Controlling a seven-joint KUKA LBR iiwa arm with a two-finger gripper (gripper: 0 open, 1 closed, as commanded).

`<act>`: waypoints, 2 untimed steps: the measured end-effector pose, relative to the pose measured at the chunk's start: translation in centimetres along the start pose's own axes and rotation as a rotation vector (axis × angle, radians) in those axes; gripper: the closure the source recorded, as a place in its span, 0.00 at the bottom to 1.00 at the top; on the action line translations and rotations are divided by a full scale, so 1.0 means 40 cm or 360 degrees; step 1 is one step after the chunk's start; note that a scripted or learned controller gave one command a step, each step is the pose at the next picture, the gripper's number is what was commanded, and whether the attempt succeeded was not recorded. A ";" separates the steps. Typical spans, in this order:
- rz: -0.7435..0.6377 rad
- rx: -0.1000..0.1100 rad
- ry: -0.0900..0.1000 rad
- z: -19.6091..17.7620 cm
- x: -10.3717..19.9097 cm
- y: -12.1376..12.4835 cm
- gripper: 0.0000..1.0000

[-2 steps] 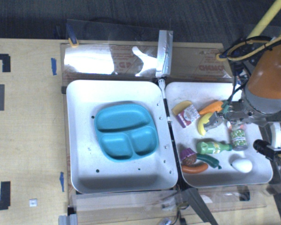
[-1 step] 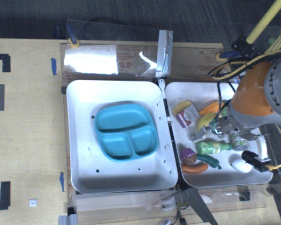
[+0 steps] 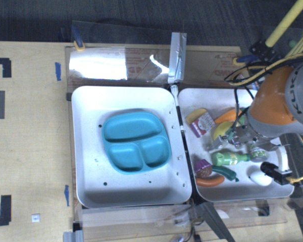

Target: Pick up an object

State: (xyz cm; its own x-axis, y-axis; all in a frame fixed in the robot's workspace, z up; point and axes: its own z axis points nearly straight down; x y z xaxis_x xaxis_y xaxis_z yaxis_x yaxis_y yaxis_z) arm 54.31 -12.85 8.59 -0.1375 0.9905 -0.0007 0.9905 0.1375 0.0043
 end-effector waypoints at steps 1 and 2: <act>-0.0003 -0.0004 -0.0002 -0.022 -0.001 0.005 1.00; -0.0431 0.0004 0.0000 -0.422 -0.031 -0.057 1.00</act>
State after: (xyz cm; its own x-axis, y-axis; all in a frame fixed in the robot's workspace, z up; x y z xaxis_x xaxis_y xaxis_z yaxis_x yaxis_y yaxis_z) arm 52.15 -14.39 25.46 -0.3978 0.9175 -0.0017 0.9175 0.3978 0.0012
